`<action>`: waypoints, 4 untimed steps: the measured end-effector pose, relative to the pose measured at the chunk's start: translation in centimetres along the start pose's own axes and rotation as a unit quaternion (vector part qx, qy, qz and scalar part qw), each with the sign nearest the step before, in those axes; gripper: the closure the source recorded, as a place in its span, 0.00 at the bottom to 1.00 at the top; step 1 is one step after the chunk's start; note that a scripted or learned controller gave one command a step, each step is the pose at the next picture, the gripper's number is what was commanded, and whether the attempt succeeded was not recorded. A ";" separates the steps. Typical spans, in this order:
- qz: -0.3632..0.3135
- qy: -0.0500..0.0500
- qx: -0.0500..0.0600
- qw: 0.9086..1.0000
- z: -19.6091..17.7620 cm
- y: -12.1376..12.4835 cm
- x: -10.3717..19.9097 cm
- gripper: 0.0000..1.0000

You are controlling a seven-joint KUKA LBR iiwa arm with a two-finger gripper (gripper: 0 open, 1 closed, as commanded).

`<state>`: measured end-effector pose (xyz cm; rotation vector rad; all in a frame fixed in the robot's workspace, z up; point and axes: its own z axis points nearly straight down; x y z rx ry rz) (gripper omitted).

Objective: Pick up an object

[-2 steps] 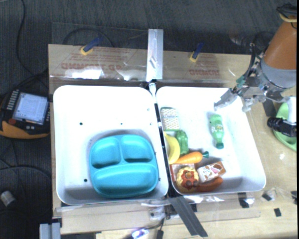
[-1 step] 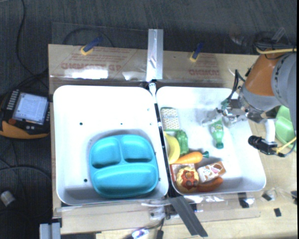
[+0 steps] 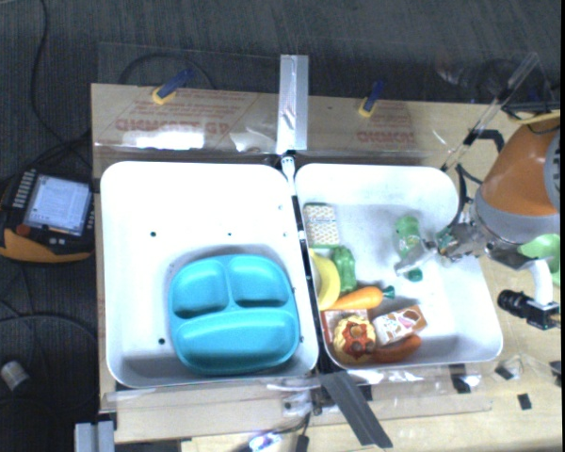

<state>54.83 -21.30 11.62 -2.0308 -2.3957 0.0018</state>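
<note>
Jaws [image 3: 416, 257] low in right bin [image 3: 471, 295], grip state unclear, beside pale green object [image 3: 410, 228]; arm [image 3: 518, 191] reaching from right

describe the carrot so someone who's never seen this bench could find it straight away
Look in the right-hand white bin, at the heap of toy food along its left wall. The carrot lies across that heap, just right of the yellow banana and above the printed snack packets. It is the only plain orange, tapered piece with a small green tip.

Bright, even overhead light. White bins [image 3: 198, 182] near blown out, glare on plastic sheet [image 3: 174, 125] at the back. Soft shadows under blue tray [image 3: 234, 311]. Overall slightly soft, low-res; floor dark.
</note>
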 end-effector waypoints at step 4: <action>0.115 0.000 0.000 0.993 -11.2 -0.1 -1.0 1.00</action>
